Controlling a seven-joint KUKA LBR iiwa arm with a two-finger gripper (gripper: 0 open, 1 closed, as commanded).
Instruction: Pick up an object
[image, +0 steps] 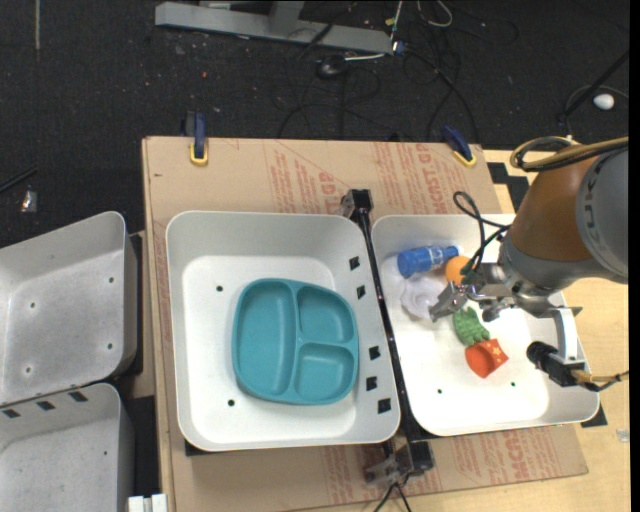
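Objects for the pick are all sitting in the right bin (520, 405): a blue bottle-like thing (426, 260) lying on its side near the bin's far wall, an orange ball (456, 268) right at its cap end, a clear plastic piece (420, 297) just below the bottle, a green toy (468, 326) closer to the middle, and a red-orange block (486, 357) touching the green one's lower end.

So the arm (565, 225) comes in from the right, orange band and all, and the gripper (447, 301) is down low in that right bin. Its metal tip sits between the clear piece and the green toy, just beside both, with the orange ball right above it. Honestly I can't tell whether it's spread or closed from this angle, it's too small and cluttered, and I don't see anything clearly gripped in it.

Left bin (190, 330) has a teal divided plate (296, 340) lying flat in the middle, three compartments, well apart from the arm. Both bins sit side by side on a cardboard sheet (290, 170) that's clipped at the far edge with a couple of clamps (198, 138). Some black cable (478, 232) loops over the right bin's back corner near the arm.
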